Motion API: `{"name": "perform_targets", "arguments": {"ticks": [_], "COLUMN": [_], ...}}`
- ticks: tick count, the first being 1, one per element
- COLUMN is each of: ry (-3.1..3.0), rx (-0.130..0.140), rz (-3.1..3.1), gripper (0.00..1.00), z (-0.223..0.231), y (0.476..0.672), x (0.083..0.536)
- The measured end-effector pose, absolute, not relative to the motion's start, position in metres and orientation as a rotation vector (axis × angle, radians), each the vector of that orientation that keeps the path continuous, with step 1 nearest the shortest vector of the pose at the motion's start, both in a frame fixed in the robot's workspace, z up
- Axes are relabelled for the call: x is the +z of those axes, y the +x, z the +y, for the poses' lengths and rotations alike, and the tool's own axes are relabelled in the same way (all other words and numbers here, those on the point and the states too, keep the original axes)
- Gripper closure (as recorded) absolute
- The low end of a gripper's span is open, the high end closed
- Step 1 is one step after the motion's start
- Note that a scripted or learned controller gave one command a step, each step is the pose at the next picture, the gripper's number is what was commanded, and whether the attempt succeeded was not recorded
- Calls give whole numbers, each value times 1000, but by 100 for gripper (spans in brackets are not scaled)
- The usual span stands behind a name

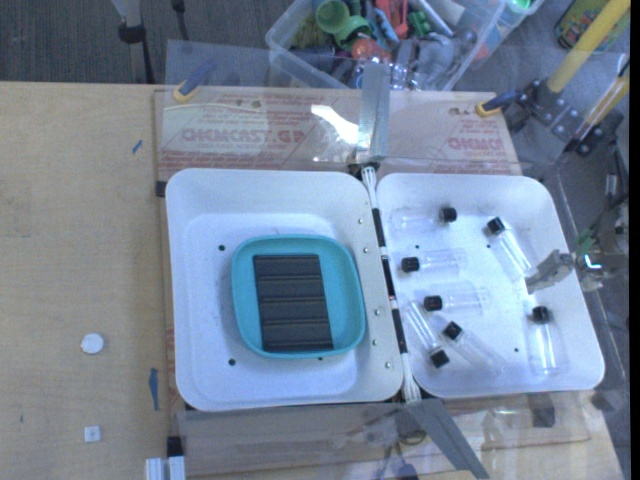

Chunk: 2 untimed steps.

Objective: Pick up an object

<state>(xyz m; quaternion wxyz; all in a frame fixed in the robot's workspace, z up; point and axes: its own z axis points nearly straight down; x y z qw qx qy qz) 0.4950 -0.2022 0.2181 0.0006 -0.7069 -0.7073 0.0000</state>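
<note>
Lying scattered — clear vials [445, 262], black caps, seemingly empty.

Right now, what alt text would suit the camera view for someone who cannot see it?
Two white bins sit side by side on a bench: the left bin holds a teal tray with a dark ridged insert, the right bin several clear vials with black caps. A tub of colourful toys stands behind.

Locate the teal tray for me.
The teal tray lies in the left bin, roughly centred, with a dark ridged insert on it.
</note>
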Motion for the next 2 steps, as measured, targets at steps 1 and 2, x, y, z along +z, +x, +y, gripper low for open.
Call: {"name": "perform_targets", "arguments": {"ticks": [1,2], "ry": [-2110,-1974], "rx": [-8,-18], "rz": [-2311,-2443], "gripper": [0,0], "z": [-217,-215], "y": [506,566], "x": [103,89]}}
